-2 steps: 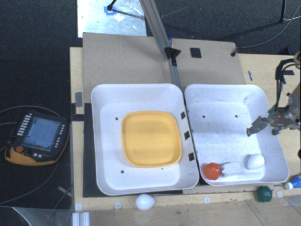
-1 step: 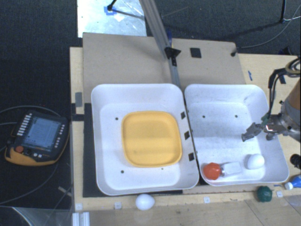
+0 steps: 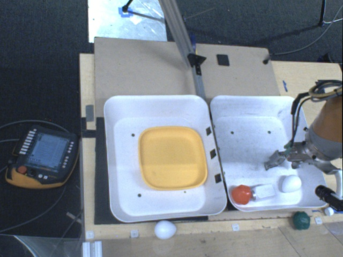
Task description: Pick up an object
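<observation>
**Gripper low in the right bin, above the white egg**

Far left, off the bench, a teach pendant (image 3: pixel 42 158) with an orange body lies on the dark floor. The left bin (image 3: pixel 120 116) holds a square yellow plate (image 3: pixel 173 157), lying flat near its middle. In front of this bin, on the bench edge, rests a white egg-shaped object (image 3: pixel 165 229).

The right bin (image 3: pixel 246 108) holds three things along its near wall: a red ball (image 3: pixel 241 194) at the left corner, a small clear-white piece (image 3: pixel 264 191) touching it, and a white egg (image 3: pixel 291 184) further right. The gripper (image 3: pixel 283 159) hangs just behind the white egg, nothing between its fingers; the dark jaws seem spread, one reaching left, one down toward the egg. The arm (image 3: pixel 327 127) enters at the right. A dark green ball (image 3: pixel 301 220) sits outside the bin, on the bench's near right corner.
</observation>
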